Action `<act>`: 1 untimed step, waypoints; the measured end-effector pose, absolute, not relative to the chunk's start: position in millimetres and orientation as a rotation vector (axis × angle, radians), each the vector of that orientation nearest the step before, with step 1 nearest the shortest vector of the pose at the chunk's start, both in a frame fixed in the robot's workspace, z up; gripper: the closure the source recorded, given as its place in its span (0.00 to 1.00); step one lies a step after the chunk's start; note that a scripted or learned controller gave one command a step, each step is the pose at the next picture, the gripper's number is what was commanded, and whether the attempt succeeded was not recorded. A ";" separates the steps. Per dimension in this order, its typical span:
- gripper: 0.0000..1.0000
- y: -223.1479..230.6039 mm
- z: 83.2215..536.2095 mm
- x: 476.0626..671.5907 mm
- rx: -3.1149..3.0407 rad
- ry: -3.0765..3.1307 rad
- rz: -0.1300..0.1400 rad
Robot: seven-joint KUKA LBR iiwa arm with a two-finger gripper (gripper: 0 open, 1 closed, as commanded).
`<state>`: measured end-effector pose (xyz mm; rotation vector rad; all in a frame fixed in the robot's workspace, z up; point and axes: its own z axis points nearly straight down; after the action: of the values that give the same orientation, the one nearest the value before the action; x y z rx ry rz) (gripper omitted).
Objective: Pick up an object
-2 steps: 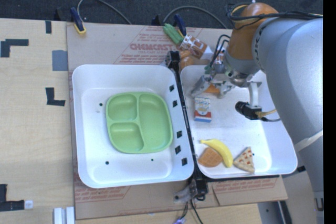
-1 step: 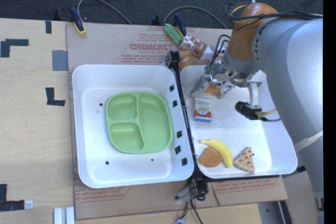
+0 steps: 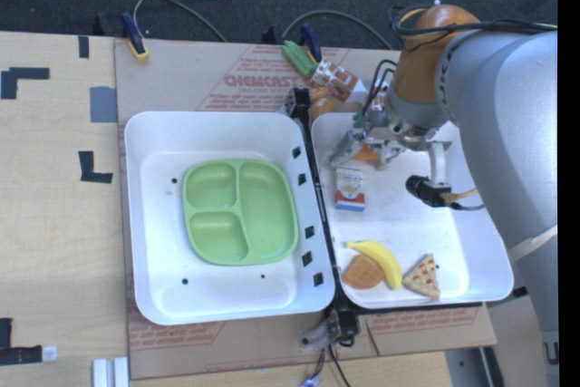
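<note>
Nearest the lower edge of the frame, in my right bin (image 3: 471,281), lie a banana (image 3: 379,259), a round orange waffle (image 3: 362,274) touching it, and a pizza slice (image 3: 423,276) just beside them toward the lower right. Further up, near the middle of that bin, a small carton (image 3: 350,189) lies flat, apart from the rest. The left bin (image 3: 149,195) carries a green tray (image 3: 241,210) with three compartments, well away from where I am working. My gripper (image 3: 365,145) is down in the upper part of the right bin, just above the carton, and something orange (image 3: 367,153) sits right at the fingertips; it may be a small toy, though the view is too cluttered there for me to name it. I cannot tell whether I am spread or closed, nor whether anything is pinched between my fingers. I judge the step to be the descent or closing stage of a grasp on that orange thing, with no lift yet made. The next move calls for closing squarely on it, then rising straight up clear of the bin wall and the carton.
</note>
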<state>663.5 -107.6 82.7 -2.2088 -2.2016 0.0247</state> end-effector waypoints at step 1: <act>0.00 -105.7 82.9 663.3 -2.213 -2.202 0.027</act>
<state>663.3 -105.7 82.9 -2.2127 -2.2021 0.0272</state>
